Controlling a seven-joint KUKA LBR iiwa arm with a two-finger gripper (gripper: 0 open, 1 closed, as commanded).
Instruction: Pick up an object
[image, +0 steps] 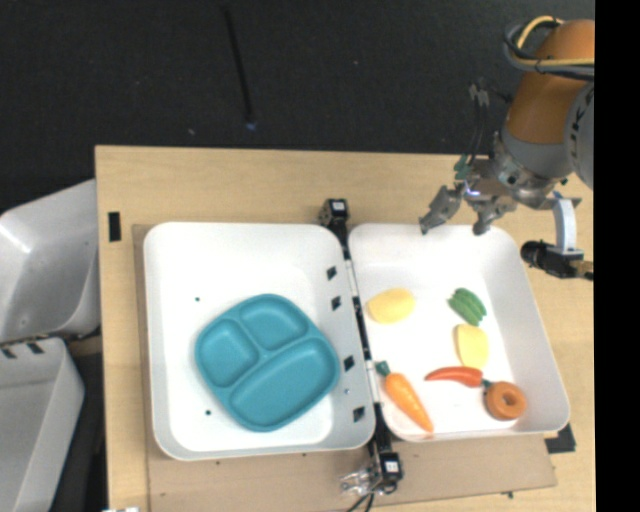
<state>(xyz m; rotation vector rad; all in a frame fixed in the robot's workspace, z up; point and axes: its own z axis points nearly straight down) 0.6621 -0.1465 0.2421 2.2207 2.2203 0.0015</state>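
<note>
The gripper (459, 212) is hanging over the far edge of the right bin (530, 300) with its two fingers (437, 214) spread apart and nothing sitting between them. Its arm (545, 100) is getting cut off at the top right, so the orange band is only partly showing.

In the right bin the toy food is lying well apart from the gripper: a yellow lemon (390, 305) on the left, a green pepper (467, 305) to its right, then a pale yellow piece (472, 346) (can't really tell what it is), a red chili (455, 376), an orange donut-looking thing (505, 400) in the near right corner, and a carrot (408, 400) near the divider.

The left bin (170, 300) is holding a blue divided plate (265, 362). No readable writing or labels anywhere; the small black clips (333, 212) between the bins are too tiny to make out.
</note>
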